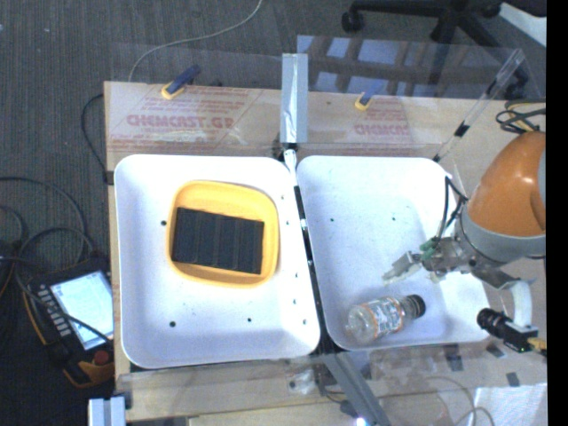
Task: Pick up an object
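Observation:
A clear plastic bottle with a dark cap (pixel 384 315) lies on its side near the front edge of the right bin (pixel 364 193). In the left bin (pixel 142 193) sits a yellow dish holding a black rectangular block (pixel 218 240). My gripper (pixel 401 269) reaches in from the right over the right bin, just above and behind the bottle, with nothing visible between its fingers. The orange band and grey wrist (pixel 506 211) stand at the right edge.
A dark divider (pixel 303 238) separates the two bins. A handheld pendant with a lit screen (pixel 75 304) and cables lie on the floor at the left. An office chair base (pixel 435 11) stands behind the bench.

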Controlling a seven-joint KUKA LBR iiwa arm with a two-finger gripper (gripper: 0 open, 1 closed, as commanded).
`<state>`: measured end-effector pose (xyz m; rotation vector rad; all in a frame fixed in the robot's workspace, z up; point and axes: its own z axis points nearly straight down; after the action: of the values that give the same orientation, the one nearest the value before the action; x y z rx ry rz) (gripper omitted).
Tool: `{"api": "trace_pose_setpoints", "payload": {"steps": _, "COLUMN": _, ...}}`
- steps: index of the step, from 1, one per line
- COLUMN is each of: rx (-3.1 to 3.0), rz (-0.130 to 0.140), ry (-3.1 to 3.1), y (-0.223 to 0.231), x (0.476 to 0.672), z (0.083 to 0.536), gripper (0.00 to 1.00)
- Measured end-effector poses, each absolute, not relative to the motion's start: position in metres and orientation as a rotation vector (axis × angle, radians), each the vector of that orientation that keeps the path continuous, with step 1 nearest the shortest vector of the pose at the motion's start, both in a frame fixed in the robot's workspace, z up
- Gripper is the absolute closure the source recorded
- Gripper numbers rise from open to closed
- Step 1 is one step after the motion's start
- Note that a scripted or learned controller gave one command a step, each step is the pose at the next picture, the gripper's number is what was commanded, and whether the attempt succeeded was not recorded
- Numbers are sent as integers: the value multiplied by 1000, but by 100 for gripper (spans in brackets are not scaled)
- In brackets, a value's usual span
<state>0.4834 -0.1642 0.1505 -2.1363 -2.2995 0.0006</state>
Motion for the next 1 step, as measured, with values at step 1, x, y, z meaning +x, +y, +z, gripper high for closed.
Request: {"api": "trace_pose_setpoints", "payload": {"steps": 1, "rx": -2490, "rz": -17, "ry": -1926, "y": -200, "x": 573, "z": 91, "gripper": 0}}
